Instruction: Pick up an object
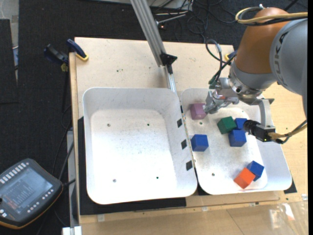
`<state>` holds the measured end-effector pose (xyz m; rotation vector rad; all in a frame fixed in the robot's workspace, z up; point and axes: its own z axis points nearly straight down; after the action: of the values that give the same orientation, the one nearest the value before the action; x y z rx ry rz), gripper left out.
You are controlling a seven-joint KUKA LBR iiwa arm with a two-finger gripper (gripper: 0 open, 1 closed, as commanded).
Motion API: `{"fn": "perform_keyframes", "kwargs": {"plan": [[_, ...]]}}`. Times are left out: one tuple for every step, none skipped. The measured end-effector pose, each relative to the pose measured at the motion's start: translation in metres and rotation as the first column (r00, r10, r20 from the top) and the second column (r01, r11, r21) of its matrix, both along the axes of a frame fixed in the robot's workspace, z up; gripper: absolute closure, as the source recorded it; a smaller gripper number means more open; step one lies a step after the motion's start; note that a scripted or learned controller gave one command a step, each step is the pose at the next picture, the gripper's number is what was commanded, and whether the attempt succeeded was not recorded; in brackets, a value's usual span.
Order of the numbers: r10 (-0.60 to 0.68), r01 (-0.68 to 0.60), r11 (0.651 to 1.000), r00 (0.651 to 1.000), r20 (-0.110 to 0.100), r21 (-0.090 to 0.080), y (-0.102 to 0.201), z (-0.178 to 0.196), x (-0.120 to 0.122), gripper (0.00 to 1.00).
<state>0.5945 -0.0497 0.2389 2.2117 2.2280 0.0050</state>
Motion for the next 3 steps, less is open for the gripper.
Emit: {"fn": "perform_keyframes", "kwargs": {"plan": [[0.000,0.000,1.000,1.000,-0.002,0.000,0.043,-0.006,0.014,1.00],[-0.001,0.001,1.000,1.000,-0.001,0.000,0.084,-0.009,0.031,1.00],[-0.001,0.001,1.000,1.000,-0.001,0.001,0.130,-0.009,0.043,1.00]]}}
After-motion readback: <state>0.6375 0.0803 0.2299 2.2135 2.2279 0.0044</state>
